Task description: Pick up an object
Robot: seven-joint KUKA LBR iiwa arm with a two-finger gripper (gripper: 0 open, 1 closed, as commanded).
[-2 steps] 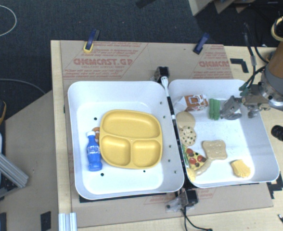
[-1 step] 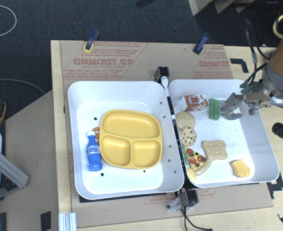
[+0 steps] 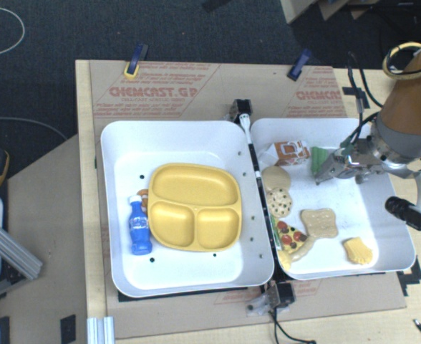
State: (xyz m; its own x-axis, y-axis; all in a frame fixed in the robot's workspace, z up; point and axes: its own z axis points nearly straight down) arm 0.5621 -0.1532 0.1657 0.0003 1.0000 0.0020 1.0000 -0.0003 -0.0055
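Here the metal hand [image 3: 339,168] hovers by a green object [image 3: 319,160]; grip unclear.

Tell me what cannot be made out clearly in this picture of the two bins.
- Gripper, camera view: the wrist covers it from above, so whether the jaws are open or shut cannot be told.
- Green item, right bin: half hidden behind the gripper; its kind is unclear.
- Small orange thing, left bin: mostly hidden by the yellow tray and blue bottle.
- Arm: cut off by the right edge.
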